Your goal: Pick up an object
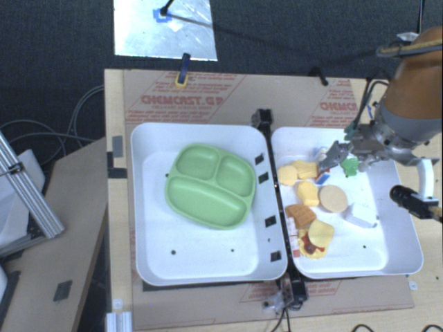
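Observation:
My gripper (331, 159) hangs over the back of the right bin (398, 254), slanting down to the left from the orange-banded wrist. Just below its tip lie a small blue and red piece (322, 177) and a yellow toy food piece (304, 168). A small green object (349, 166) sits right beside the gripper on its right. Further forward are a tan round disc (333, 199), another yellow piece (309, 194), a brown item (301, 215), a yellow and red item (320, 234) and a white block (360, 218). Nothing is visibly held.
The left bin (156, 254) holds a green divided plate (211, 185). A black divider with clips (271, 185) runs between the bins. The arm's body covers the right bin's back right corner. Cables and a metal frame (28, 192) lie off the bench to the left.

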{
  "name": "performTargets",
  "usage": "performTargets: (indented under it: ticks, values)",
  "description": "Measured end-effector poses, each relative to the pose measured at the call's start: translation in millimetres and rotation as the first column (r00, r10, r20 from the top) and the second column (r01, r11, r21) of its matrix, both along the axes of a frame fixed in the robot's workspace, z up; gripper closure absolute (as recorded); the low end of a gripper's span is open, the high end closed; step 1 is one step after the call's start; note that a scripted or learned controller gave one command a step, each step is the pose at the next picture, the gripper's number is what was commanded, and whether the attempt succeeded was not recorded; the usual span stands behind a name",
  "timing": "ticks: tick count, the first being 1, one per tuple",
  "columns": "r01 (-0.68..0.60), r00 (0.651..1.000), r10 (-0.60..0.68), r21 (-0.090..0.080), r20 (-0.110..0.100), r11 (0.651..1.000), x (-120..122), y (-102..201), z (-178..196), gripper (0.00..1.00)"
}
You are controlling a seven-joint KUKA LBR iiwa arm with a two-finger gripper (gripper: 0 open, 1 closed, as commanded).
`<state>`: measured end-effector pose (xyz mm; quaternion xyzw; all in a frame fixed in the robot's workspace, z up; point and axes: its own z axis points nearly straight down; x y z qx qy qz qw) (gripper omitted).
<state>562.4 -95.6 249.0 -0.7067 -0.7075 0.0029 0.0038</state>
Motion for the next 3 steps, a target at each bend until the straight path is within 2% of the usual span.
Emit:
performTargets:
  ticks: [1,2,3]
  values:
    - [-0.002,1.0,0.002,-0.001,0.011,1.0,2.1,0.2,5.5,0.0]
    - [0.0,1.0,0.0,-0.001,0.007,1.0,-7.1,-0.9,-42.2,0.0]
    - [0.0,1.0,0.0,0.0,0.007,1.0,-7.5,0.2,-105.0,0.0]
